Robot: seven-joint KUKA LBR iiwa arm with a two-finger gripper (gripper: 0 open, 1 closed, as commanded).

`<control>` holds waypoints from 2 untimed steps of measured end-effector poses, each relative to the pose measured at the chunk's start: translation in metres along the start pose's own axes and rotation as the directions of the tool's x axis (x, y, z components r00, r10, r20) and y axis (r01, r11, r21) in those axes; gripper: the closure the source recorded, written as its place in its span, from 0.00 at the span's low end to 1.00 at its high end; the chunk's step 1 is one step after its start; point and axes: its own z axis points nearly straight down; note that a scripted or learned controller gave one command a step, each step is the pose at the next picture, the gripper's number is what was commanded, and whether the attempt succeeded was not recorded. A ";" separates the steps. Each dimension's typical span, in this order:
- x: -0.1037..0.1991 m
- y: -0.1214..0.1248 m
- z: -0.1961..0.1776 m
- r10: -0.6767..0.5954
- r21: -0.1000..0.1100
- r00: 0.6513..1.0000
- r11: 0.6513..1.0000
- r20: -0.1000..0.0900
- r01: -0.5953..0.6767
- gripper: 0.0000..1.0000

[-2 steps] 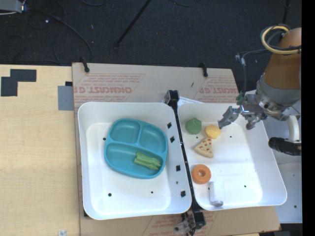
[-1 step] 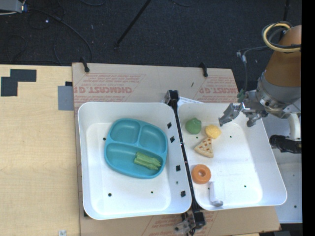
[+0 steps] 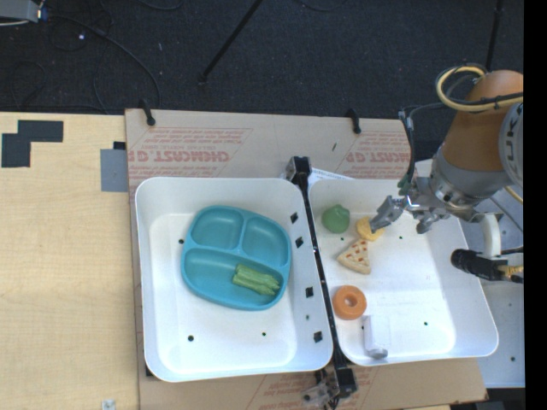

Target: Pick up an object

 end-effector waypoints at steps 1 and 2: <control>-0.003 -0.004 0.045 0.000 0.000 1.000 1.000 0.000 0.000 0.00; -0.001 -0.002 0.091 0.000 -0.008 1.000 1.000 -0.005 0.000 0.00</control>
